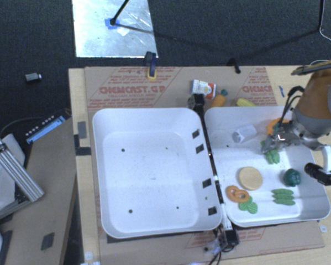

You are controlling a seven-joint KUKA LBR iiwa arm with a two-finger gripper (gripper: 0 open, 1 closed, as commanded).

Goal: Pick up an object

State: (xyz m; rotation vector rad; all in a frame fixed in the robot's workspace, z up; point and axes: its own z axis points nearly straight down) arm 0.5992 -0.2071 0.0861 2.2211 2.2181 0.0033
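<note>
One hand (272, 143) over green toy (272, 157).

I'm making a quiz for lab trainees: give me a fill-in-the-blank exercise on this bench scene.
1. All the objects lie in the ___ bin.
2. The tan disc is ___ in shape.
3. The gripper sits over a ___ object.
4. The arm's band is ___.

Missing words: right; round; green; orange
</note>
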